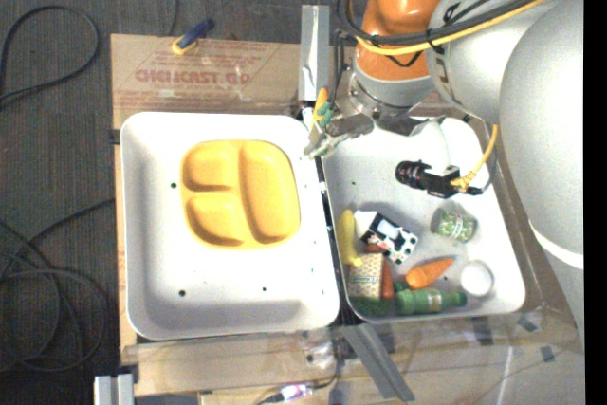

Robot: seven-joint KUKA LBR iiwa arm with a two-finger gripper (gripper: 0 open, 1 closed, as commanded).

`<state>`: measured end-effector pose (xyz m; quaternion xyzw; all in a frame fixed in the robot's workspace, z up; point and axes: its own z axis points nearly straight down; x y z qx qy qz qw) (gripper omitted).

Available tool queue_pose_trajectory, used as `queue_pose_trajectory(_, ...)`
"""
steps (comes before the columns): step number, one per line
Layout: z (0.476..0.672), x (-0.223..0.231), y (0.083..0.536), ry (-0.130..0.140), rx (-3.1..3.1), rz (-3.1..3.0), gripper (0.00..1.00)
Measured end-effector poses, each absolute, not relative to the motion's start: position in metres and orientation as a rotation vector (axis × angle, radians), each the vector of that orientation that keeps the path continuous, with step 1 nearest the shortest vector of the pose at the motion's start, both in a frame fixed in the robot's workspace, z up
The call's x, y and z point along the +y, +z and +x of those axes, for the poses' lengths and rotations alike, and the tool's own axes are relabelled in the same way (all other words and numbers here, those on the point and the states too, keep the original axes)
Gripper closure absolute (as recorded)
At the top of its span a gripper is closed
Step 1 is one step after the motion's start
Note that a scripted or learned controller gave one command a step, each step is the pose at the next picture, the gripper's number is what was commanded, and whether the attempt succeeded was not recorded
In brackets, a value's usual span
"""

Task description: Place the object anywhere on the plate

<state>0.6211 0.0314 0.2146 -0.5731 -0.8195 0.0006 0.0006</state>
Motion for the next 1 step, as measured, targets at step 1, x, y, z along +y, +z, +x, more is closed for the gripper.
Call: queue_pose_trajectory(1,0.6212,0.0313,0.2147,0.001,-2.573,-1.800,0.00)
